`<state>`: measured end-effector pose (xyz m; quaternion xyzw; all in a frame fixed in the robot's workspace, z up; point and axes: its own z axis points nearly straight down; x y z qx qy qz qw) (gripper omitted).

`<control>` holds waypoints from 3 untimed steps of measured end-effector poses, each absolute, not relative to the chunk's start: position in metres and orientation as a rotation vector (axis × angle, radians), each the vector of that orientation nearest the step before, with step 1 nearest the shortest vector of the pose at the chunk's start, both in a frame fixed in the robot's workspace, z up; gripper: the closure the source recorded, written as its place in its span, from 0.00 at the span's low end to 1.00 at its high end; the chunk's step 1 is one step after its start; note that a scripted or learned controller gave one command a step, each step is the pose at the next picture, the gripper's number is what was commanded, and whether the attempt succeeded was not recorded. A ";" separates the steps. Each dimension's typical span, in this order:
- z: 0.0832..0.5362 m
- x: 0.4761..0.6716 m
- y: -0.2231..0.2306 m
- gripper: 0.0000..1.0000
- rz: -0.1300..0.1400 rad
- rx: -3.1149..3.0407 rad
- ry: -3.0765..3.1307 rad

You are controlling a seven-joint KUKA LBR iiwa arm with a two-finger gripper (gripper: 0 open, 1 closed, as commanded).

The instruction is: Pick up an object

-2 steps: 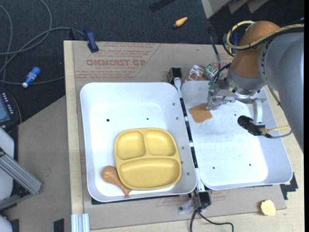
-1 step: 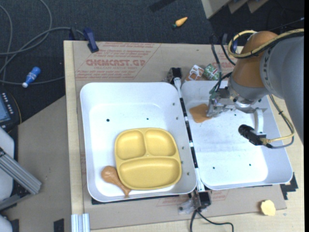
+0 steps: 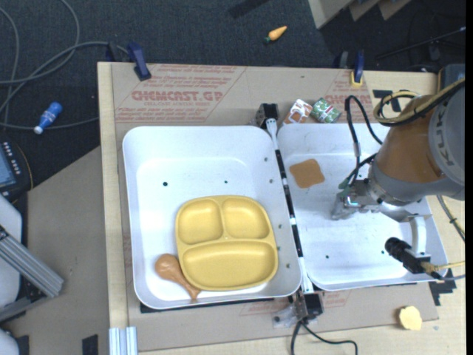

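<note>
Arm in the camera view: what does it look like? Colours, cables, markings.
The arm is bulky and rounded, with a wide orange band above a grey wrist section. Part of a dark letter shows on the grey casing at the right edge. Black cables loop across its top. The gripper is a small grey metal assembly at the wrist's end.

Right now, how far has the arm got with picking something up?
Nothing looks lifted yet. The gripper is low in the right bin, beside the brown square piece, which lies flat there. The yellow tray and drumstick toy sit in the left bin. Grasping and lifting remain.
</note>
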<state>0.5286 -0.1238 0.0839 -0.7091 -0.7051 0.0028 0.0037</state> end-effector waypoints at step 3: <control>0.079 0.591 -0.111 0.00 0.005 -2.226 -2.218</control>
